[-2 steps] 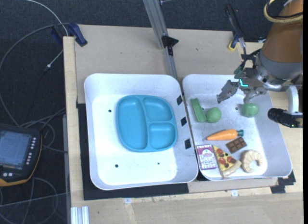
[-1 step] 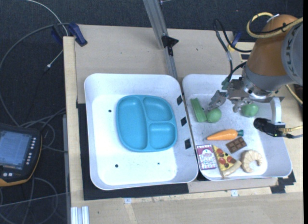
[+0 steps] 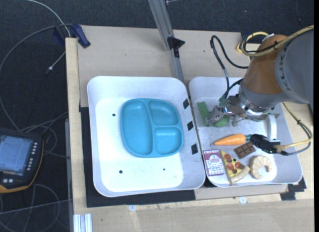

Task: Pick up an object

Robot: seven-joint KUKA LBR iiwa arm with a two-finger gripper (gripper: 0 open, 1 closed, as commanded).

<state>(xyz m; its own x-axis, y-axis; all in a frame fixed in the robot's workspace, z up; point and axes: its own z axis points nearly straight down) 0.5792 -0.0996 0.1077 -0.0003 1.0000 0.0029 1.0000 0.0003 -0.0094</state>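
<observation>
Gripper [image 3: 219, 118] over right bin [image 3: 294, 168], touching green object [image 3: 204, 111]; you can't tell finger state. Green object's long axis runs up-left to down-right.

Tool [image 3: 219, 117] low in right bin [image 3: 294, 168], beside green object [image 3: 204, 111], above carrot [image 3: 230, 139].

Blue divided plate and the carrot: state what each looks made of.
Blue divided plate: likely moulded plastic, smooth and slightly glossy, with an even turquoise colour and soft rounded compartment ridges.
Carrot: probably a plastic toy, given its uniform orange and smooth surface; its texture is too small to confirm.
</observation>
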